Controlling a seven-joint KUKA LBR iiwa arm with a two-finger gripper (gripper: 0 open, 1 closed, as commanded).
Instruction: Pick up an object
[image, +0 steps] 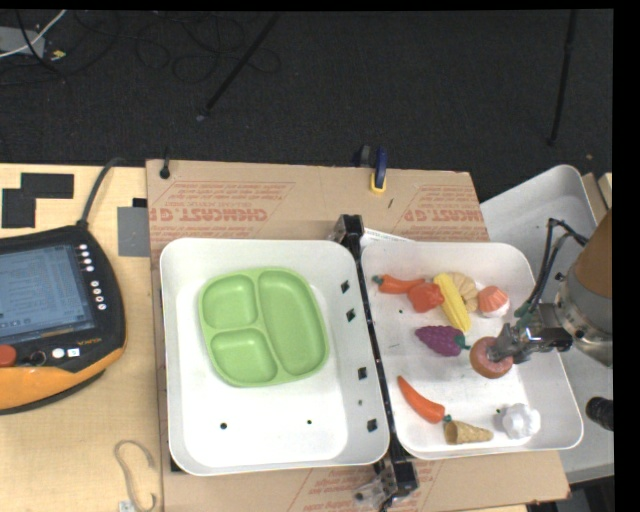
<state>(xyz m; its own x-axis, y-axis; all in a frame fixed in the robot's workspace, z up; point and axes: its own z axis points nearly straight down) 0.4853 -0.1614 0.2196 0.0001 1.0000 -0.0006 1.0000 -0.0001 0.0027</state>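
Dark carpet fills the background behind the desk (130, 440), and on the desk we see a sheet of cardboard (300, 205) carrying two shallow white bins side by side. We find the jaws (508, 346) over the right bin (555, 395), reaching in from the right on the grey arm (590, 310). Whether the jaws are wide or narrow we cannot tell, since the metal parts blur together at this angle.

Directly beneath the jaws, and partly covered by them, lies a round reddish-brown toy (489, 360); we cannot say whether they touch it. Just to the left of the jaws sits a purple bunch of grapes (437, 339). Up and to the left of them we see a yellow corn cob (453, 301), with an orange carrot (398, 285) and a red piece (427, 296) further left. Just above the jaws is a small orange-pink toy (492, 300). Below the jaws and to their left lies a red chili pepper (421, 399); below them sit an ice-cream cone (467, 432) and a white lumpy object (515, 422).

Well to the left of the jaws, the left bin (200, 420) holds a green divided plate (264, 326). Far left on the desk rests a control pendant (50, 320) with a lit screen.
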